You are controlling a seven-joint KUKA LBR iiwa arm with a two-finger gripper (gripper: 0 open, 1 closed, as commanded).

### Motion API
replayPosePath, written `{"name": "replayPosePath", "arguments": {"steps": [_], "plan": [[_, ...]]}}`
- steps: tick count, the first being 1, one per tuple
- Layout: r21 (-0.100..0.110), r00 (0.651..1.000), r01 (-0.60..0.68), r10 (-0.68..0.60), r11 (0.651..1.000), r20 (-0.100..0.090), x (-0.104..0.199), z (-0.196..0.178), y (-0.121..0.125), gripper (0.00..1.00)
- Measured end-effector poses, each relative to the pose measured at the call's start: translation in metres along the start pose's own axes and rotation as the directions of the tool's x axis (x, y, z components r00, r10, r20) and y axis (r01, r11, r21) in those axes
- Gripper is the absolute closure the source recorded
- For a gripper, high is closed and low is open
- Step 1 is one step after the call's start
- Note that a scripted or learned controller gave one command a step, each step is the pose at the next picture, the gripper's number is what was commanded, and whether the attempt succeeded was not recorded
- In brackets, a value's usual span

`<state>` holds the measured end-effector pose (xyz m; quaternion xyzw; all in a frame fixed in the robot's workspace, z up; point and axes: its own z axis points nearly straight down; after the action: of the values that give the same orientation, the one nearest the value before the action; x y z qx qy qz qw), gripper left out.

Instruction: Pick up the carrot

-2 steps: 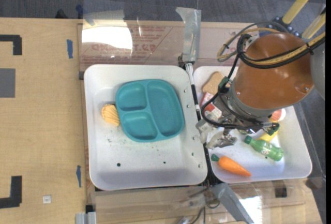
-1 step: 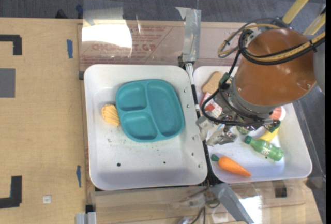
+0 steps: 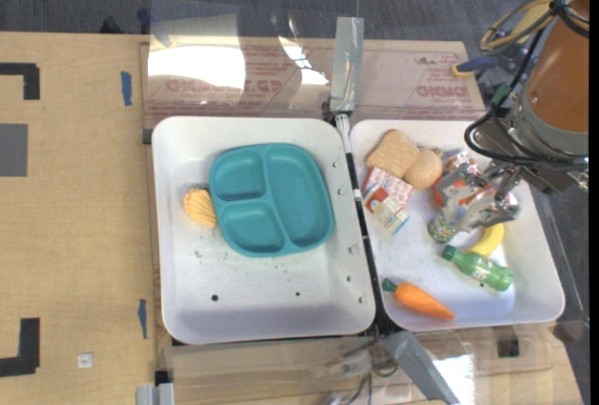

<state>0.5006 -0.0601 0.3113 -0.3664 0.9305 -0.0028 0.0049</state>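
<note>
Fingers: cannot tell whether apart or together; the metal of the gripper (image 3: 477, 193) is tangled in view with shiny things under it in the right bin.
Gripper: low over the upper right part of the right bin (image 3: 547, 296), below the orange band of the arm (image 3: 566, 85) that enters from the right; nothing is clearly seen between its tips.
Carrot: orange, with a green top; the carrot (image 3: 421, 298) lies flat near the front edge of the right bin, green end toward the divider, tip pointing right and slightly forward. It is well apart from the gripper.
Bottle: a green bottle (image 3: 479, 267) lies on its side just behind and right of the carrot, not touching it.
Banana: a yellow banana (image 3: 490, 239) rests just behind the bottle, close beside the gripper.
Box: a small red and white box (image 3: 387, 195) lies near the divider in the right bin.
Bread: two tan pieces of bread (image 3: 393, 153) sit at the back of the right bin, beside each other.
Left bin: the left bin (image 3: 187, 300) holds a teal plate (image 3: 271, 199) with three compartments; a yellow shell (image 3: 199, 206) touches the plate's left edge.
Cables: yellow and black cables (image 3: 524, 15) hang by the arm.
</note>
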Motion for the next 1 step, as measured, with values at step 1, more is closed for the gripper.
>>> {"name": "replayPosePath", "arguments": {"steps": [1], "plan": [[-0.012, 0.947, 0.323, -0.323, 0.946, -0.001, -0.0452, 0.0877, 0.0247, 1.0]]}}
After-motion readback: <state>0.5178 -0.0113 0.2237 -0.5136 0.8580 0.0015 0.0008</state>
